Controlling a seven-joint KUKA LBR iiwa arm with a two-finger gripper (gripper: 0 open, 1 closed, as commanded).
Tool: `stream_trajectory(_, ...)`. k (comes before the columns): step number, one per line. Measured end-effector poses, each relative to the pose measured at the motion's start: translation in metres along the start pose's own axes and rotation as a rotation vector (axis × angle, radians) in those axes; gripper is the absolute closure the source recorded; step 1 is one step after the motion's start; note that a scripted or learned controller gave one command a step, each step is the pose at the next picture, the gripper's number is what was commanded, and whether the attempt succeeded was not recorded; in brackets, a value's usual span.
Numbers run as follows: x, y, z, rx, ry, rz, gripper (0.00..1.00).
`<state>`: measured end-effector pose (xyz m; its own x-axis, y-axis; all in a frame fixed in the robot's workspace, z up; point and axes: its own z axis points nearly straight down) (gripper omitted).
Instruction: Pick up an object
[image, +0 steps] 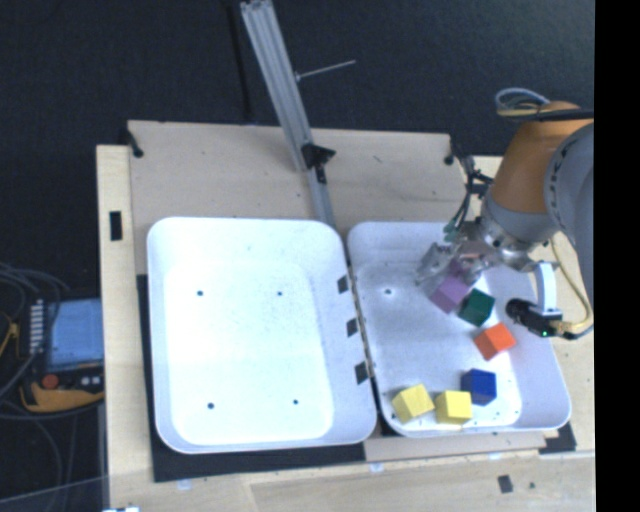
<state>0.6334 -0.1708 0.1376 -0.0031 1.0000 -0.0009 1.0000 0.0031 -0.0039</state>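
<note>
Starting at the far left, off the tabletop (240, 180): a blue device (78, 332) amid dark cables, on the dark floor. Moving onto the wooden tabletop, then into the left bin (160, 300), white and shallow, dotted with a few small dark specks. Passing a slanted metal rail (285, 100), running from the top edge down to the gap between the two bins. Crossing into the right bin (395, 330), with every loose thing gathered in its right half. Along its near edge, two yellow blocks (412, 402) (454, 406) just beside each other, then a blue block (480, 385) close to the right of them. Farther up, an orange block (494, 340), and just above and left of it a green block (477, 306). Touching the green block's upper left, a purple block (450, 292), tilted, lying directly under the metal tip of the tool. Reaching in from the right, the arm (525, 190): orange band uppermost, grey wrist below it, bent downward and leftward over the bin's far right portion, tip low and right at the purple block. Jaws set against that block's top edge; cannot tell whether apart, together, or clamped on it. A black fitting with a small light (535, 318) hanging off the wrist just right of the orange block.
</note>
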Motion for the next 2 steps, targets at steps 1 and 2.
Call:
stream_trajectory(1, -0.002, 0.002, 0.039, -0.012, -0.006, 0.002, 0.0)
stream_trajectory(2, -0.003, 0.002, 0.027, -0.013, -0.005, 0.001, 1.0)
